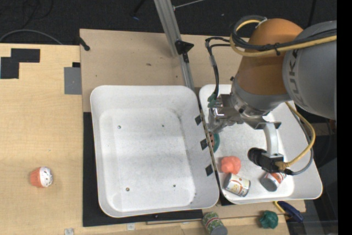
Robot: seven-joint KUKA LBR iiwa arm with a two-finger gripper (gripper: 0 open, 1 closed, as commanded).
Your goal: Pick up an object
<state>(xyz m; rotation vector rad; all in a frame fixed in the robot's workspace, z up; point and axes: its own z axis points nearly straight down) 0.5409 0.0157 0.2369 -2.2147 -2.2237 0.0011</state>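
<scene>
Camera view: the end effector [215,128] hangs low at the right bin's [308,187] left wall, near a teal object [216,142]; its grip I cannot tell. Red ball [231,164] and can [237,185] lie untouched nearby. Judging by this, nothing is lifted yet.

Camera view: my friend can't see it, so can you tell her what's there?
A grey and orange robot arm reaches from the right over the right white bin, which holds a red lump and a small can. The left white bin sits beside it, and a little orange ball lies far left.
</scene>
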